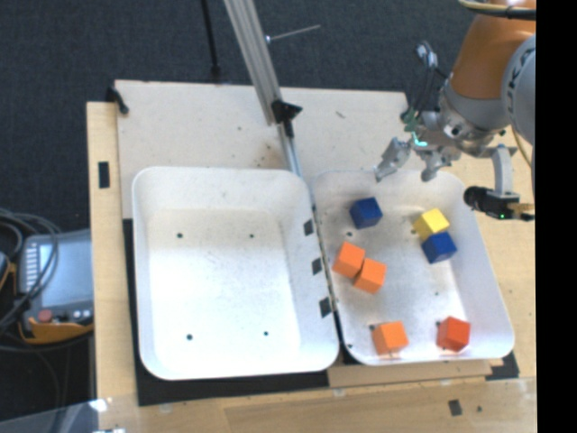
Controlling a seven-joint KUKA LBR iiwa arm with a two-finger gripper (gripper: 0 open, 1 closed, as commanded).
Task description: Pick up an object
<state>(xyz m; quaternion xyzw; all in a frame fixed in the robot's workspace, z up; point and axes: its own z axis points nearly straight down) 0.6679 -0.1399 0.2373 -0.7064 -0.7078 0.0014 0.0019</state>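
The right bin (487, 282) holds several small cubes. A blue cube (365, 211) lies near its far left, and a yellow cube (433, 221) touches another blue cube (439, 246) at the right. Two orange cubes (359, 268) sit side by side in the middle, a third orange cube (390, 336) lies at the front, and a red-orange cube (453, 333) sits at the front right. My gripper (412, 164) hangs above the bin's far edge with its fingers spread open and nothing between them, up and to the right of the first blue cube.
The left bin (149, 242) stands beside the right one, sharing a middle wall. A slanted metal rail (257, 57) rises from the back of the bench to the top of the view. A grey device with cables (50, 282) sits off the bench at the left.
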